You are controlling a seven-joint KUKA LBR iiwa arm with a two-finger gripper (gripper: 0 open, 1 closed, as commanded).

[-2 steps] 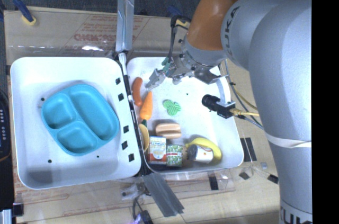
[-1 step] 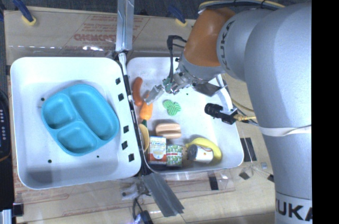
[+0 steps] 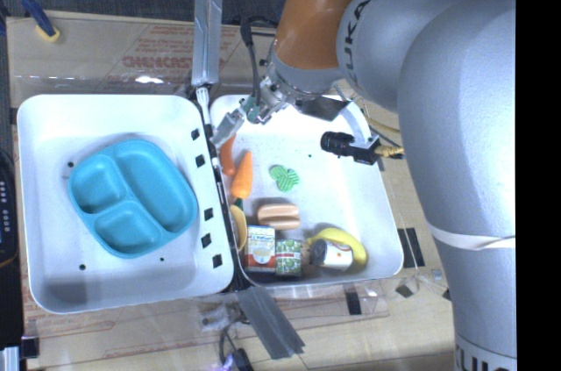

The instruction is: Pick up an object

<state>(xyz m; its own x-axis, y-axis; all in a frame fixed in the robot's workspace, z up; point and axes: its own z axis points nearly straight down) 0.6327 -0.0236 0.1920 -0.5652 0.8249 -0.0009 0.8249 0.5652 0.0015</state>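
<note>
My gripper (image 3: 228, 126) hangs low over the back left corner of the right bin (image 3: 382, 211), close to the wall between the bins. Just below it lie an orange carrot (image 3: 243, 172) and a second, smaller orange piece (image 3: 227, 155). A green ridged toy (image 3: 284, 178) sits in the middle of the bin. Along the front are a hot dog (image 3: 277, 212), a printed food box (image 3: 274, 252), a dark can (image 3: 317, 254) and a yellow banana (image 3: 344, 244). The gripper is not seen holding anything.
The left bin (image 3: 44, 185) holds a blue divided plate (image 3: 131, 196). The grey arm (image 3: 421, 53) with its orange band (image 3: 311, 18) covers the back right of the right bin. A black part (image 3: 351, 146) juts from the wrist over that bin.
</note>
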